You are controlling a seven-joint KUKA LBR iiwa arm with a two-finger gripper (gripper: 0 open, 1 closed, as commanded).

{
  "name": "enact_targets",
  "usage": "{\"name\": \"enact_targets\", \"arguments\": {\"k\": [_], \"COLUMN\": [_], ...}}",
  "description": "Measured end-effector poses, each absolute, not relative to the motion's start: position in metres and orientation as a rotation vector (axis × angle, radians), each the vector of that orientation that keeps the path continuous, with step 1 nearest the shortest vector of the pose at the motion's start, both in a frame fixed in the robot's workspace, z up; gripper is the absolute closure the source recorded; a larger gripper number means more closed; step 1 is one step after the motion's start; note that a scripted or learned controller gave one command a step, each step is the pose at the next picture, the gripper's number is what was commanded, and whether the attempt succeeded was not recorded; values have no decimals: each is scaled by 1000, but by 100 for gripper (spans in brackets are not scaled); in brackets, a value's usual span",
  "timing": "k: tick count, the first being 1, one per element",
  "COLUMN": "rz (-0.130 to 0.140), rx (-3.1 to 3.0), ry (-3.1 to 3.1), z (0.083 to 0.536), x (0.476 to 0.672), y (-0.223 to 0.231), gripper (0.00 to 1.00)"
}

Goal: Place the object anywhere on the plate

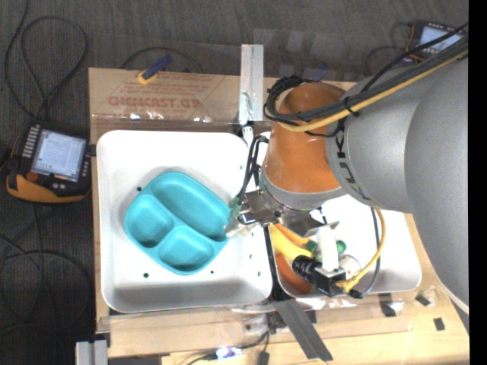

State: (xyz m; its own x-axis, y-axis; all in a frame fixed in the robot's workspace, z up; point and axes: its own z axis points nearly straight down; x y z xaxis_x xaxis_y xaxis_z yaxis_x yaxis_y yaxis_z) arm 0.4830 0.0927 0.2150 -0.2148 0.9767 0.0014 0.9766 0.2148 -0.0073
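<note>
The turquoise three-compartment plastic plate (176,220) lies flat in the left white shallow bin (114,280), with bare floor all round it, so approach from above looks easy. The grey arm's gripper (242,217) hangs by the plate's right rim, close to the wall between the bins; whether it grasps anything I cannot tell. An orange object (288,265) in the right bin (396,276), part-hidden by the wrist and cables, may be the task's thing.

Dark grey carpet floor (152,14) under bench.
</note>
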Motion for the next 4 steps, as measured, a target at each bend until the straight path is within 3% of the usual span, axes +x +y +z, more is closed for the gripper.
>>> {"name": "enact_targets", "arguments": {"k": [1, 2, 3, 4], "rz": [9, 12, 13, 12], "rx": [-1948, -1840, -1737, -1736], "ry": [-2460, -2543, -2614, -2614], "z": [198, 181, 164, 164], "x": [527, 500, 483, 483], "y": [177, 225, 210, 211], "gripper": [100, 100, 100, 0]}}
